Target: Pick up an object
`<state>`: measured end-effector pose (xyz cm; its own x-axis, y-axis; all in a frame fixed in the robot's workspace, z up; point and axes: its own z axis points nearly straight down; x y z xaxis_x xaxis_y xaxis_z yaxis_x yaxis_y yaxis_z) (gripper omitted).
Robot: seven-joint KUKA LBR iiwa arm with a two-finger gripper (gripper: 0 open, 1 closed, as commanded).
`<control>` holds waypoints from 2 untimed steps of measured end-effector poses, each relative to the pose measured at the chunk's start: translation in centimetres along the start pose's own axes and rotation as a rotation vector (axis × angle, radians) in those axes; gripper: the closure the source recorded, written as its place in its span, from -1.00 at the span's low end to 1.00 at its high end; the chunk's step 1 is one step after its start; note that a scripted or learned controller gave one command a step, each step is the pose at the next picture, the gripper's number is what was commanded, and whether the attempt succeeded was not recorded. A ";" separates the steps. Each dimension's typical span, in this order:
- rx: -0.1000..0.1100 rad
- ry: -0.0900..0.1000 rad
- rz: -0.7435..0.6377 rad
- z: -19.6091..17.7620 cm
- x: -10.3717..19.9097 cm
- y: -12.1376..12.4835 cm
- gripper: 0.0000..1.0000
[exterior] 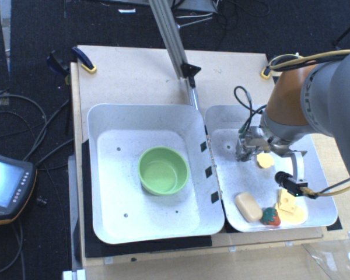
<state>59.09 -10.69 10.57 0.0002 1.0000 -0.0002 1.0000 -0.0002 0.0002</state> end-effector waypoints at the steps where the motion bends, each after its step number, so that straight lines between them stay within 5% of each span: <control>1: -0.005 0.000 -0.001 -6.2 0.2 0.5 1.00; 2: -0.004 0.000 0.000 -11.4 0.2 0.5 1.00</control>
